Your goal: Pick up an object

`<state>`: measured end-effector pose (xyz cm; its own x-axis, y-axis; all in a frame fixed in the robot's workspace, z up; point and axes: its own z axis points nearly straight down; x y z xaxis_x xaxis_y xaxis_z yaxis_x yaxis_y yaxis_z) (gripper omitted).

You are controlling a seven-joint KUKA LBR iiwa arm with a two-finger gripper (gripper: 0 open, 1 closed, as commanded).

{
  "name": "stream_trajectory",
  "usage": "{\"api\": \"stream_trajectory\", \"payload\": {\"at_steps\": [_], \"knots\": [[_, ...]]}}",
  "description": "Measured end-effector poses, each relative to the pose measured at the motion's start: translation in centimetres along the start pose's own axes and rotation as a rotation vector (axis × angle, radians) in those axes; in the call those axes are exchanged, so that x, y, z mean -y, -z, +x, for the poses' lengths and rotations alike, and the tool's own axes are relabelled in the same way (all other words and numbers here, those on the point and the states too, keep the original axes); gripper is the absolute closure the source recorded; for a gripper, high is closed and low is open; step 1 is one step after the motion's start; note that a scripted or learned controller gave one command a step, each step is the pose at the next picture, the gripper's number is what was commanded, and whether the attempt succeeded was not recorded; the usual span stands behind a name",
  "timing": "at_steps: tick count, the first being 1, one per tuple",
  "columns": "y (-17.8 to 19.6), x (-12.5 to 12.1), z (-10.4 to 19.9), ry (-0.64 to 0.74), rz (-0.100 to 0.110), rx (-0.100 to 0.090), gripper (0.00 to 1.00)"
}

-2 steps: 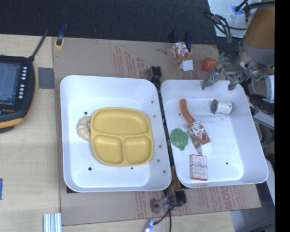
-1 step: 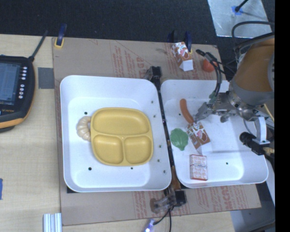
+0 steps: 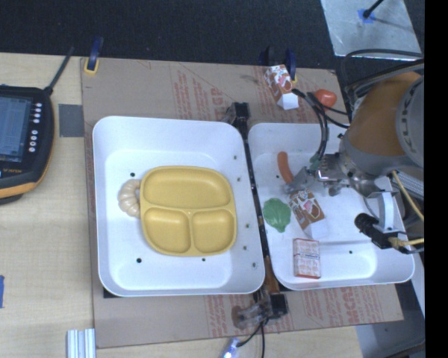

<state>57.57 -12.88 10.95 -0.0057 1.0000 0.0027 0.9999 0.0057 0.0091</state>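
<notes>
Your gripper (image 3: pixel 308 179) hangs low in the right bin (image 3: pixel 373 273), just above the brown packet (image 3: pixel 308 209); you cannot tell its state from here. The packet lies directly below the tip in view, long axis running slantwise, green piece (image 3: pixel 276 215) touching its left

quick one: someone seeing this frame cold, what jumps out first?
Probably the yellow divided tray, which takes up most of the left bin, with a pale lumpy item tucked against its left edge. Next, the grey arm with its orange band reaching in from the right over the right bin, where a green piece, a small orange sausage shape and two printed packets lie.
</notes>
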Motion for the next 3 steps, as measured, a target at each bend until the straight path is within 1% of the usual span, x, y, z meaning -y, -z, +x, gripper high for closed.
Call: {"api": "stream_trajectory", "payload": {"at_steps": [1,2,3], "knots": [[-1.8,3.2,1.2,-0.002,0.012,0.003,0.0],[-0.7,3.2,1.0,0.002,0.013,0.006,1.0],[8.3,0.4,8.5,0.0,0.011,0.002,1.0]]}}
